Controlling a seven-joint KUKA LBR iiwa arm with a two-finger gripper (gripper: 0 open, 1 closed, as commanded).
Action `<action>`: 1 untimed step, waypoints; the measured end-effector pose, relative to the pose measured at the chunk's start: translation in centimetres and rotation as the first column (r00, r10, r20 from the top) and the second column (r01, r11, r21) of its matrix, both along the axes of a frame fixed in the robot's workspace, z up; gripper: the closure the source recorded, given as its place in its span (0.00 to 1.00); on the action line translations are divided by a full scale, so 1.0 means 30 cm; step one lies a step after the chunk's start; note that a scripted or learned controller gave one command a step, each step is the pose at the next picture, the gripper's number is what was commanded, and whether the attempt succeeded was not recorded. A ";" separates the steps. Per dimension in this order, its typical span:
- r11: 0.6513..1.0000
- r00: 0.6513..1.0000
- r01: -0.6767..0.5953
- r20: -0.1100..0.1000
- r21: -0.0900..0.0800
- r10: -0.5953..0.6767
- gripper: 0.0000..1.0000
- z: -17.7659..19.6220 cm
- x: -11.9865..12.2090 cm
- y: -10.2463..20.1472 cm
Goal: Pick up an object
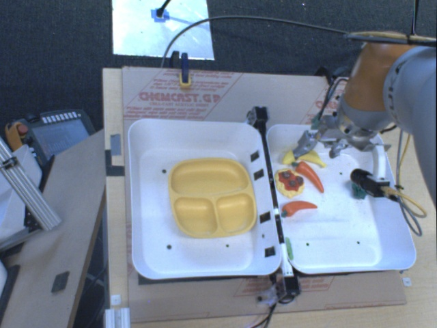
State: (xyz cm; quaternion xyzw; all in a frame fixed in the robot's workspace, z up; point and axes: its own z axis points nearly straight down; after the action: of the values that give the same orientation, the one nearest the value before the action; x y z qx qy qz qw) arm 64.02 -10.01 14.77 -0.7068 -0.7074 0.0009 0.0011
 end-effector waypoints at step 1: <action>1.000 1.000 0.001 0.000 0.000 -0.001 0.00 -0.198 -0.013 -0.020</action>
State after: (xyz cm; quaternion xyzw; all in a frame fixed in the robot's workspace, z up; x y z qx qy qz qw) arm 63.64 -10.61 8.84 -0.7071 -0.7072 0.0007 0.0009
